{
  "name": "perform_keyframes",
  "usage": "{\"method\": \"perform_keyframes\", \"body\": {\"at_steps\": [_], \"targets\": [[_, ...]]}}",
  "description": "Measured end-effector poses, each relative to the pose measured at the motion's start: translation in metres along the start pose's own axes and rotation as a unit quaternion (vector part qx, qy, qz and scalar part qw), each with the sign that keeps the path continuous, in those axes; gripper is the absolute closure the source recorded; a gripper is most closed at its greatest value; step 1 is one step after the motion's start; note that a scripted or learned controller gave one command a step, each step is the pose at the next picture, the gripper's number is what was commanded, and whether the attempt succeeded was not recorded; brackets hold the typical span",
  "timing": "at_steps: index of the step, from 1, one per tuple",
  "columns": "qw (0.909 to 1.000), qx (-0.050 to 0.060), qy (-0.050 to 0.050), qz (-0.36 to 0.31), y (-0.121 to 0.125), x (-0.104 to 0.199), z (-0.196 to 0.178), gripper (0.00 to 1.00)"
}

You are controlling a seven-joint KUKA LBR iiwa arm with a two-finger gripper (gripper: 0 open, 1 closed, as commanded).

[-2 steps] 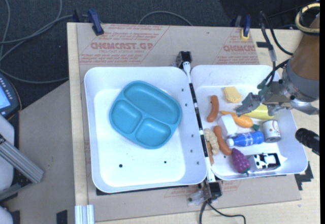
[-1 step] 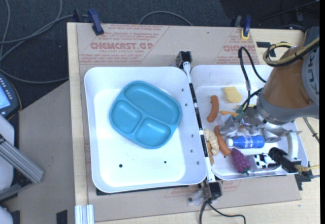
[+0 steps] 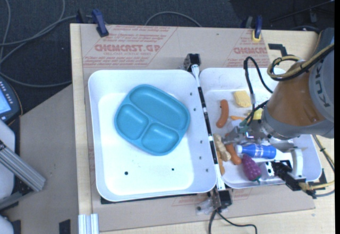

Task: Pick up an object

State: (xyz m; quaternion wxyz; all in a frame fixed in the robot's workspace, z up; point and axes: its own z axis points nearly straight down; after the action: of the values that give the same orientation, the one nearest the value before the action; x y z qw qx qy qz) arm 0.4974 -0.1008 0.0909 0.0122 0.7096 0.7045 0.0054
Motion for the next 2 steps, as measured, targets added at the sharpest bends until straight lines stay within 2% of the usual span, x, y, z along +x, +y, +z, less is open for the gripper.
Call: {"method": "perform_keyframes", "body": {"at_steps": [1, 2], "targets": [[1.0, 0.001, 0.001, -0.002, 0.0, 0.002, -0.009, 1.0], [1.0, 0.006, 0.001, -0.002, 0.027, -0.052, -0.102, 1.0]]}}
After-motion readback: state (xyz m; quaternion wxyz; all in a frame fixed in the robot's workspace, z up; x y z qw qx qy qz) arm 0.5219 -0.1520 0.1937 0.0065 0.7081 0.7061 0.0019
